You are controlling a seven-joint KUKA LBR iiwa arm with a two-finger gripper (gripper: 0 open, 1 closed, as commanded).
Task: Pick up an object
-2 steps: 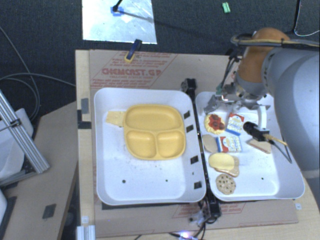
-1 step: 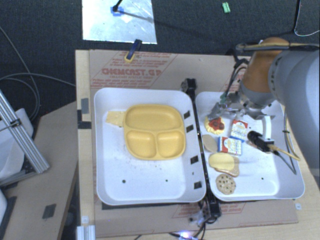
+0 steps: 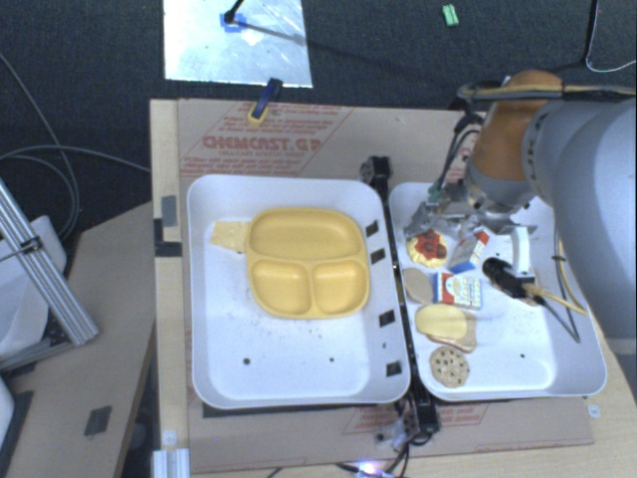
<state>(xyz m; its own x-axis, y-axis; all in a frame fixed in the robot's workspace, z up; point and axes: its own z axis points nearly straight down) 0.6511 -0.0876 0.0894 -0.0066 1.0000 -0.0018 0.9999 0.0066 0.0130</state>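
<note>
Overhead, the brown cardboard sheet with red lettering (image 3: pixel 289 137) lay beneath both bins. The grey arm with an orange band (image 3: pixel 557 167) reached in from 3 o'clock, and its gripper (image 3: pixel 445 225) hung over the 10 o'clock part of the right white plastic bin (image 3: pixel 557 361). Whether the gripper was open or closed could not be told from this angle, and nothing could be seen held in it.

The left white plastic bin (image 3: pixel 219 366) held a yellow three-compartment plastic plate (image 3: pixel 307 262) near its middle. A pale yellow flat slice (image 3: pixel 228 235) touched the plate at the plate's 10 o'clock.

In the right bin, the loose things clustered along the 9 o'clock side. The round red-and-yellow toy pizza (image 3: pixel 430 251) lay just below the gripper, at the gripper's 7 o'clock, too close to tell whether the two touched. A small red, white and blue toy carton (image 3: pixel 461 290) sat at the pizza's 5 o'clock. A yellow bread-shaped toy (image 3: pixel 443 322) lay at the carton's 7 o'clock, close against it. A beige oval piece (image 3: pixel 418 285) rested just beside the carton at its 9 o'clock. A brown chocolate-chip toy cookie (image 3: pixel 450 367) sat at the bread's 6 o'clock, near the bin's 7 o'clock corner.
</note>
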